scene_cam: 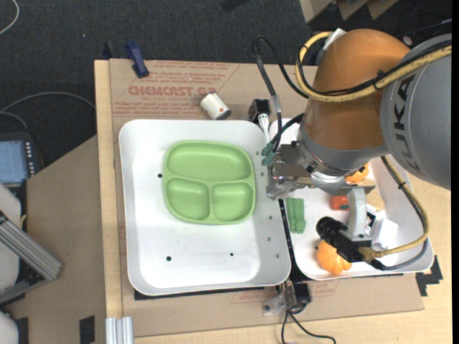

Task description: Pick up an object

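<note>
My pincer (351, 206), state impossible to tell, hangs over the right bin (406, 224); the crowding green block (295, 215) could spoil my grasp.

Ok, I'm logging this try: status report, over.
Claw at right bin's left edge, no hold seen. Green block lies beside it, orange thing nearby. Green plate sits in left bin, clear of it.

A pale green three-compartment plate (210, 182) lies flat, right way up, in the far half of the left bin (143, 221). In the right bin (405, 224), beneath my arm (358, 113), a green block (295, 216) lies along the left wall and an orange lump (328, 262) sits by the near wall.
</note>
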